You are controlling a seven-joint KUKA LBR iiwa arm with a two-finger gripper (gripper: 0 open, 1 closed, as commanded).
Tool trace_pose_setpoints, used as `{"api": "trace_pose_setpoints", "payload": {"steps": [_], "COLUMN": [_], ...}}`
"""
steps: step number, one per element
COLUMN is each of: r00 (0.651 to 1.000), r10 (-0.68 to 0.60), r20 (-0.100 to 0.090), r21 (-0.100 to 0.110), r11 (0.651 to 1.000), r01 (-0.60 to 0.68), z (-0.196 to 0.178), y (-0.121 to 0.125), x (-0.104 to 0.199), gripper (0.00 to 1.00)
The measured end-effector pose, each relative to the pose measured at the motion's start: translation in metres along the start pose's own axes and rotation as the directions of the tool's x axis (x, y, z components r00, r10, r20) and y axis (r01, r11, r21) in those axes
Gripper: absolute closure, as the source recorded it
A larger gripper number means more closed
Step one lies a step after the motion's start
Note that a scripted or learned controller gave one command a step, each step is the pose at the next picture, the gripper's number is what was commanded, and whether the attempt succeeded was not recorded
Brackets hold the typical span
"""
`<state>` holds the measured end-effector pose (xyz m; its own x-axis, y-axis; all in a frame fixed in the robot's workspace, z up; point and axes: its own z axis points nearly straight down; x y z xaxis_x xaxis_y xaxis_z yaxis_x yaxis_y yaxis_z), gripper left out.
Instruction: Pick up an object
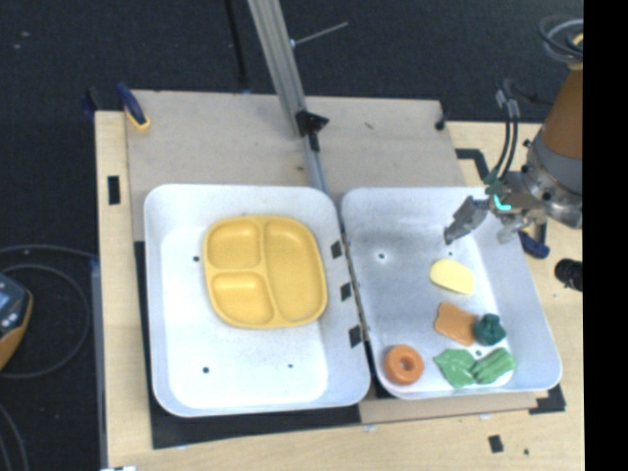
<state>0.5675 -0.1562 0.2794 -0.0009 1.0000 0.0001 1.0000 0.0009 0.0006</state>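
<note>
White bins: two on the desk point(392, 116), left bin point(177, 381) and right bin point(392, 224).
Left bin: one yellow divided plate point(265, 270), bare floor all round.
Right bin: five things crowd the near right corner: yellow piece point(452, 277), orange block point(453, 323), dark green piece point(489, 330), green leafy piece point(474, 366), orange ring point(402, 364).
Room: far left half bare.
Tool point(461, 224): above far right edge, holding nothing; finger spread unclear.

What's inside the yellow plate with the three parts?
Nothing sits in the yellow plate; all three compartments show bare yellow. What lies under it, on the left bin floor, is covered.
</note>
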Motion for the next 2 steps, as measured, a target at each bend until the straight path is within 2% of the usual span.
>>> {"api": "trace_pose_setpoints", "payload": {"steps": [1, 2], "r00": [1.0, 1.0], "r10": [0.0, 0.0], "r20": [0.0, 0.001], "r21": [-0.001, 0.003], "r11": [1.0, 1.0], "r01": [0.0, 0.0], "z": [0.0, 0.043], "y": [0.0, -0.001], "x": [0.0, 0.004], "gripper": [0.0, 0.0]}}
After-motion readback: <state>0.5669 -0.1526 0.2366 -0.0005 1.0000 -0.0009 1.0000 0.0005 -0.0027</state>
